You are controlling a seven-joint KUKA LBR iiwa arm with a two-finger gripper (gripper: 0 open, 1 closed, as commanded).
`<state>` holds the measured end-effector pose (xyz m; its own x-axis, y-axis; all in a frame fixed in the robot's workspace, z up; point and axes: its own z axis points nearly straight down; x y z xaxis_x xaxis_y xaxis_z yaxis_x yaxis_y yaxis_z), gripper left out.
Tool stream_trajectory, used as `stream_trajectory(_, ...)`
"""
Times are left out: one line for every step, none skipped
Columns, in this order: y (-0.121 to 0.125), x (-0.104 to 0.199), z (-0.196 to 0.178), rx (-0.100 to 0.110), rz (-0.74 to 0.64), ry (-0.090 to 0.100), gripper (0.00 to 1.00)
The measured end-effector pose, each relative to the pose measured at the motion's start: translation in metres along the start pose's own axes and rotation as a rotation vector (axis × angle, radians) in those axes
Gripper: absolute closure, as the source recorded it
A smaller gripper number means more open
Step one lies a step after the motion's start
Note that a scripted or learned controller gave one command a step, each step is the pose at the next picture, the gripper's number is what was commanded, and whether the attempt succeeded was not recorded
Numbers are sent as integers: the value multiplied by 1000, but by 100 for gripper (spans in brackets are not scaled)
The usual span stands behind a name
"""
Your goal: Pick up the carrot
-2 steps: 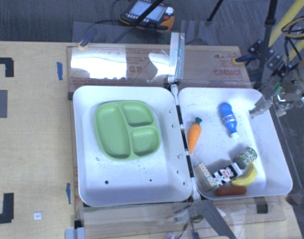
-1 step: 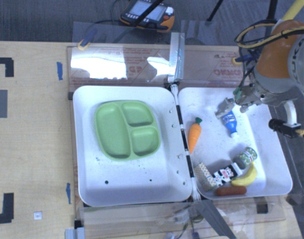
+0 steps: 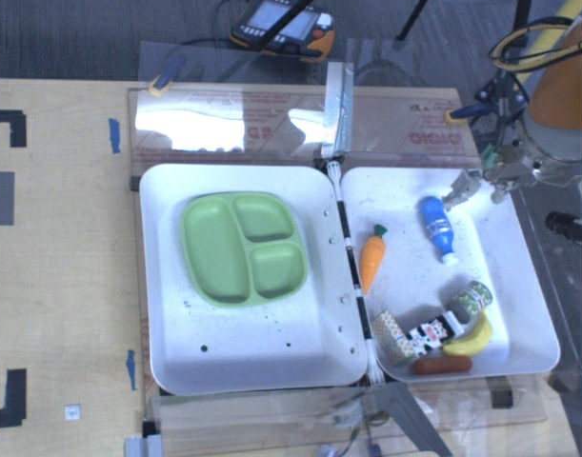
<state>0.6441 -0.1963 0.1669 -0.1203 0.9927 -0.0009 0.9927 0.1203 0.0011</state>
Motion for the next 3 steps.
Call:
stream_trajectory(1, 0, -8, -1, -1, -1, 100)
stream_trajectory(9, -21, 17, 0, -39, -1, 100)
stream_trajectory(9, -21, 17, -1, -40, -1, 0)
